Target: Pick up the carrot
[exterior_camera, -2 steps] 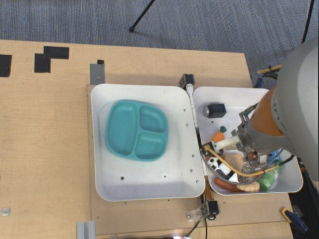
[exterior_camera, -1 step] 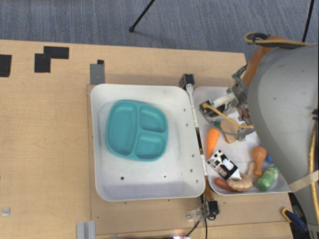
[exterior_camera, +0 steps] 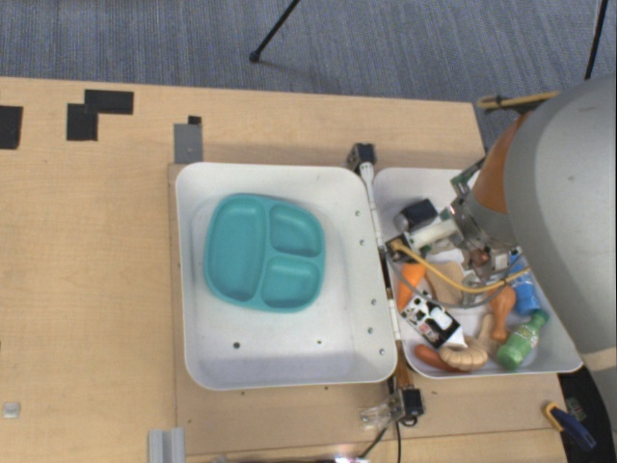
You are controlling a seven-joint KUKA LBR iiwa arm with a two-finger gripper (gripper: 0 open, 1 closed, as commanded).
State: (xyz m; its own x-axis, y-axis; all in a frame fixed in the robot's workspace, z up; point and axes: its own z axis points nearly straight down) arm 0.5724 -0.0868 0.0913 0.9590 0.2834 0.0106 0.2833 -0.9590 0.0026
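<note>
Carrot (exterior_camera: 503, 309), a tapered orange stub, lies among smooth plastic toys; the claw's (exterior_camera: 479, 270) state I cannot tell.

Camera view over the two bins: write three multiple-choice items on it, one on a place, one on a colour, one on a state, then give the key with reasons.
1. Where does the divided plate lie?
A. In the left bin
B. In the right bin
C. On the bare bench

2. What colour is the plate?
A. Red
B. Teal
C. Yellow

3. How does the plate sit?
A. Standing on edge
B. Flipped face down
C. Flat, its three compartments facing up

Key: 1 A, it rests on the left bin's white floor. 2 B, its whole surface is teal. 3 C, all three hollows show from above.

The gripper hangs over the right bin's toys.
</note>
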